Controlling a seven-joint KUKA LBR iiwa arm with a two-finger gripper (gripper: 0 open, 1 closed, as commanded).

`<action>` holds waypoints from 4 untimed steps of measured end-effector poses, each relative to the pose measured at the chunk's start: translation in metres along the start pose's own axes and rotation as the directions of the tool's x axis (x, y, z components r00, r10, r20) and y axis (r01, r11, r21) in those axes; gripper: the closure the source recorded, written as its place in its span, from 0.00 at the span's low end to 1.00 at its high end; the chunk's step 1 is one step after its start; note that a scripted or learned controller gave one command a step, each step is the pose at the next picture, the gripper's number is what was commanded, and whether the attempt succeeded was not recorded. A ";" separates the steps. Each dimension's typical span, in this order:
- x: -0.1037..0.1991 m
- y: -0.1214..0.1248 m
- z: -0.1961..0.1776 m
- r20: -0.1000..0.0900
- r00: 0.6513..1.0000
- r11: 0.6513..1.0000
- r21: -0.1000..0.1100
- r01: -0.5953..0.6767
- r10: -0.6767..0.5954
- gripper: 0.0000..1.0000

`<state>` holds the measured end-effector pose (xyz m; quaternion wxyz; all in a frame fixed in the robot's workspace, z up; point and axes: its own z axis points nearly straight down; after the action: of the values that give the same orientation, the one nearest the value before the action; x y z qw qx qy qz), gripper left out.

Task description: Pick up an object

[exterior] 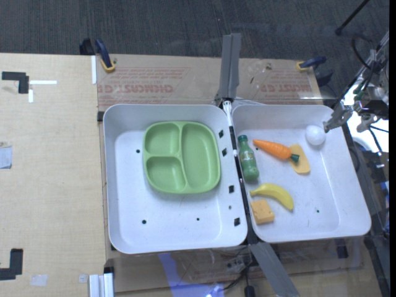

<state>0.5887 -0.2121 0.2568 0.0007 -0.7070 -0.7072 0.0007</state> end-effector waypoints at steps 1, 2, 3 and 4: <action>0.045 0.048 0.129 0.000 1.000 1.000 0.000 0.005 -0.005 0.00; 0.080 0.066 0.127 0.001 0.972 0.972 -0.001 -0.237 0.237 0.00; 0.101 0.031 0.165 0.000 0.986 0.986 -0.001 -0.165 0.165 0.00; 0.116 0.025 0.156 0.001 0.999 0.999 0.000 -0.050 0.050 0.00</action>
<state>0.6131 -0.0956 0.1009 0.0004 -0.7243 -0.6894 0.0010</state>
